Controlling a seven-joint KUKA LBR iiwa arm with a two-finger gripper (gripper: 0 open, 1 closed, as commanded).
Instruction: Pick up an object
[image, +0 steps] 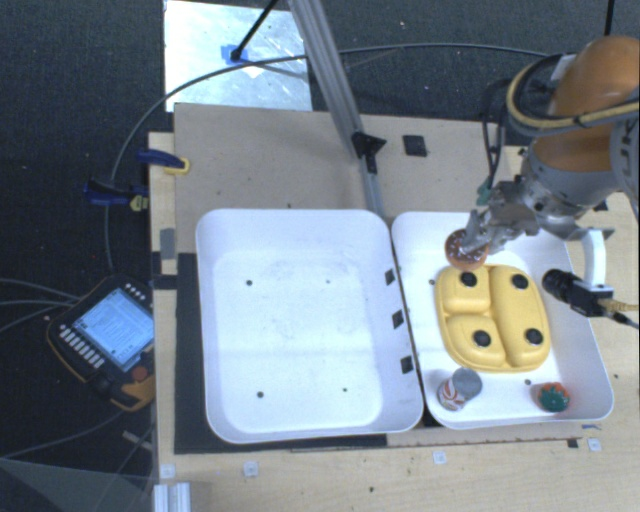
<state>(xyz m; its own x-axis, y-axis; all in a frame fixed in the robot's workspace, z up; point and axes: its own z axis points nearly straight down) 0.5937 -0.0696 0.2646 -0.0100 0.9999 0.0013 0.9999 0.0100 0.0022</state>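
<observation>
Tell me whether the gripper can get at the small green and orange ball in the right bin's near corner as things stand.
Probably yes. The green and orange ball lies uncovered in the right bin, apart from the yellow tray. The gripper sits at the far end, and only the bin's corner walls crowd it.

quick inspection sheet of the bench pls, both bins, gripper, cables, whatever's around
Surface: tan bench board bearing two white bins; left bin, right bin.
Job's things: in the right bin, a large yellow block with four dark spots; a brownish round piece at its far end; a small grey and red object and a small green and orange object along the near wall.
Clutter: nothing seen beyond those.
Gripper: gripper low over the brownish round piece; finger state unreadable.
Cables: black cables loop over the dark floor to the left.
Surroundings: teach pendant on the floor at left; clamps on the board's left edge; slanted metal pole.
</observation>
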